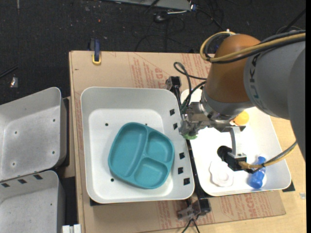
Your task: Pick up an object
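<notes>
A teal divided plate (141,155) lies in the left white bin (97,106). The right white bin (272,130) holds a small white round object (219,174), a blue object (257,177) at its front right, and a yellow object (241,117) half hidden under the arm. My gripper (189,131) hangs over the left edge of the right bin, close to the wall between the two bins. It is right of the plate and behind the white object. The grey arm with its orange band covers the back of the right bin.
Both bins rest on a brown cardboard sheet (121,67). Another white tray (29,130) lies off to the left on the dark floor. Black clips (181,155) line the left bin's right rim.
</notes>
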Motion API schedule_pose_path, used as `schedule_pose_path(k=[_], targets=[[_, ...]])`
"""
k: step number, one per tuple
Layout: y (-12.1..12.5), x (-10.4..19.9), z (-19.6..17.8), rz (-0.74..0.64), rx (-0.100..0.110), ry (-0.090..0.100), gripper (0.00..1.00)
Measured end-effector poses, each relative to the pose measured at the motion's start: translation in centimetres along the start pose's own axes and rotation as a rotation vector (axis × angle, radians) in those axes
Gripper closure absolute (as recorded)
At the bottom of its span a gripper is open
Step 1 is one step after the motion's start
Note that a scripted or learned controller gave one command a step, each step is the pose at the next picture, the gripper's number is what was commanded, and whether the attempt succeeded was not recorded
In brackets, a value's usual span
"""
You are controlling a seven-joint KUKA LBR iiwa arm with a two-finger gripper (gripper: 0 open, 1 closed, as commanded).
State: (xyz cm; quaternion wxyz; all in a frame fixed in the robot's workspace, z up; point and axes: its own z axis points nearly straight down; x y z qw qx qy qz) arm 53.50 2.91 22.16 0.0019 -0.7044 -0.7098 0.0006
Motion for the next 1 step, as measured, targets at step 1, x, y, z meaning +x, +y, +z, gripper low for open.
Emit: schedule_pose_path(k=[1], targets=[[-1.84, 4.86, -1.38, -0.001, -0.003, 0.0, 1.0]])
